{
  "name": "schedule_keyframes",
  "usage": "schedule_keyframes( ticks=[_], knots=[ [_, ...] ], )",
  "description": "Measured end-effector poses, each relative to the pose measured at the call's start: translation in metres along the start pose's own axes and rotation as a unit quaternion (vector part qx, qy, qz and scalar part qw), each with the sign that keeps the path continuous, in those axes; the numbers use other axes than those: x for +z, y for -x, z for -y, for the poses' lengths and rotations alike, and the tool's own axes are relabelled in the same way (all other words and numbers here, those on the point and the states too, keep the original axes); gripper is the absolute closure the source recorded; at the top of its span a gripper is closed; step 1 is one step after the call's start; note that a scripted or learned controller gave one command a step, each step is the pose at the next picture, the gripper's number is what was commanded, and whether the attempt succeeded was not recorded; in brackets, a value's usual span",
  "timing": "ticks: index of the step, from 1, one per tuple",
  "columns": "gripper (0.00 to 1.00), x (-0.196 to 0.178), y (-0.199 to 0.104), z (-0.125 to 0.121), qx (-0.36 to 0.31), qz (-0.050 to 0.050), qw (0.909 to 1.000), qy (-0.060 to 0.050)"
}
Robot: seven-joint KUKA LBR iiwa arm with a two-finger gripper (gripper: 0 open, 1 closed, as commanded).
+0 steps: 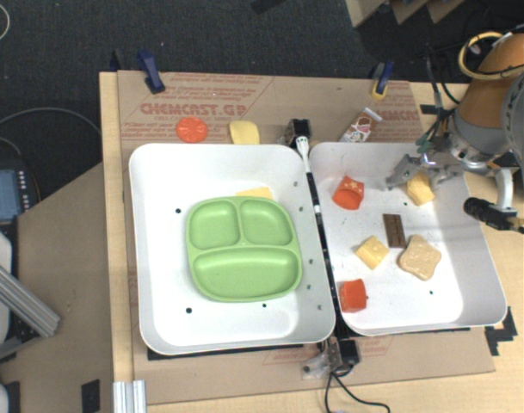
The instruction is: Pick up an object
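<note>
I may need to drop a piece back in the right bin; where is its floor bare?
The right white bin is bare along its near edge and near-right corner, past the tan bread-like chunk. Crowded spots: the middle, around the brown bar and yellow cube, and the far right by the gripper.

The arm (494, 101) reaches in from the right, claw (414, 172) lowered.

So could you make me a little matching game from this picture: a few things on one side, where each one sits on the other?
Things:
1. green divided plate
2. brown bar
3. orange disc
4. blue clamp

Places:
A. on the cardboard behind the left bin
B. in the left bin
C. at the board's back edge
D. in the right bin

Pairs: 1-B, 2-D, 3-A, 4-C
</note>
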State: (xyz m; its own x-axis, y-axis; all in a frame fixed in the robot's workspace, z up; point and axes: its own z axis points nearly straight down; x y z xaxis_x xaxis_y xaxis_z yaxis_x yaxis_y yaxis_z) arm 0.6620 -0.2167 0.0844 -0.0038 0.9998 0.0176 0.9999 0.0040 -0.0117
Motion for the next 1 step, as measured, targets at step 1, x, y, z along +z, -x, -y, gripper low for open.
schedule_keyframes(
  ticks=[1],
  knots=[
    [1.0,-0.012,0.0039,-0.0004,0.0,0.008,0.9999,0.007]
  ],
)
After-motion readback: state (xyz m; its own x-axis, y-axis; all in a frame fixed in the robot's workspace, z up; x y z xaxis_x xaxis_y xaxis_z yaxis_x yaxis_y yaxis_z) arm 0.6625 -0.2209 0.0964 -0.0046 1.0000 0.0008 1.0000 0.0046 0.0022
